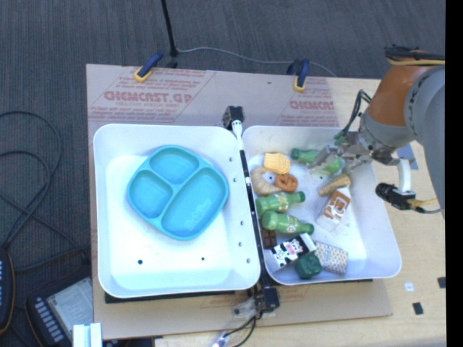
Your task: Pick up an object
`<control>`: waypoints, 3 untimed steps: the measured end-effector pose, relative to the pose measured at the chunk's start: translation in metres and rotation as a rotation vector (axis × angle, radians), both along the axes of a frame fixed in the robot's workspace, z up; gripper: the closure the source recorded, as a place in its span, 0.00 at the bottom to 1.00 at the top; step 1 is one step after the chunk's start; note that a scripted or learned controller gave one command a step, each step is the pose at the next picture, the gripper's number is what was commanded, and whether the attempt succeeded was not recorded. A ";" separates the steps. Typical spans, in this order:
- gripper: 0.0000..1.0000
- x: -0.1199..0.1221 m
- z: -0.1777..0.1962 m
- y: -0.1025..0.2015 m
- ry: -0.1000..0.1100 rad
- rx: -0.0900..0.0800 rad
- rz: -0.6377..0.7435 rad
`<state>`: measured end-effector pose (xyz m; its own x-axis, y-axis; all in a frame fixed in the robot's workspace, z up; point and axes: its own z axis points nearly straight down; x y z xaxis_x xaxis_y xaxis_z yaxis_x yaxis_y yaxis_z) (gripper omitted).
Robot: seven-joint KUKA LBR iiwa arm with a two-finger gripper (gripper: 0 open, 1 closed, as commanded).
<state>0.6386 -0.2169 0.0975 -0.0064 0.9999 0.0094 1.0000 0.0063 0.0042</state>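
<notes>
The right bin (376,223) holds several small toy foods. Among them are a yellow block (275,163), a brown pretzel (286,183), two green bottles (279,202) (291,225), a white and orange carton (336,208) and a tan wedge (335,183). A black and white piece (288,250), a dark green lump (309,265) and a patterned box (331,257) lie near the front wall. My gripper (338,155) is low over the bin's far end, right by a green bottle (307,155) and a green piece (333,168). I cannot tell whether it touches them.
The left bin (116,259) carries a blue divided plate (179,191). Both bins rest on a cardboard sheet (145,96) held by two clamps at the back. A black clip (233,116) sits between the bins. Cables lie on the floor at left.
</notes>
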 end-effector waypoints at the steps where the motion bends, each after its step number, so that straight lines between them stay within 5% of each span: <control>1: 1.00 -0.001 0.009 -0.003 0.001 -0.008 0.000; 2: 0.00 0.000 0.008 0.000 0.003 -0.003 0.001; 3: 0.00 -0.039 -0.007 0.010 -0.013 -0.008 0.000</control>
